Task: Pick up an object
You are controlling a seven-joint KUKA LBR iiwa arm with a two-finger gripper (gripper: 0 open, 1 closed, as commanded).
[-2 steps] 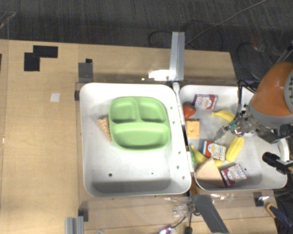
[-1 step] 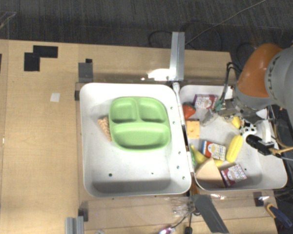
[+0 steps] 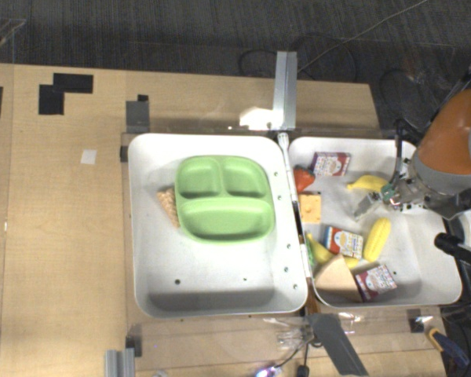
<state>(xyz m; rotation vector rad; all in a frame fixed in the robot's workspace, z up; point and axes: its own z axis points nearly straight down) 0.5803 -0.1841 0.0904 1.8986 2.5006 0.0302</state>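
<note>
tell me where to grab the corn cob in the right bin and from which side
Grip the corn cob across its narrow middle, coming straight down from above. It lies flat and slanted on the right bin, its long sides mostly free; the carton on its left sits close, so keep the fingers crosswise.

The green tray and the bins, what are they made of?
The green tray looks like moulded plastic, matt: one even colour, rounded compartments, soft highlights. The left bin and right bin seem to be white plastic or coated metal, slightly glossy; their smooth curved walls leave it open.
</note>
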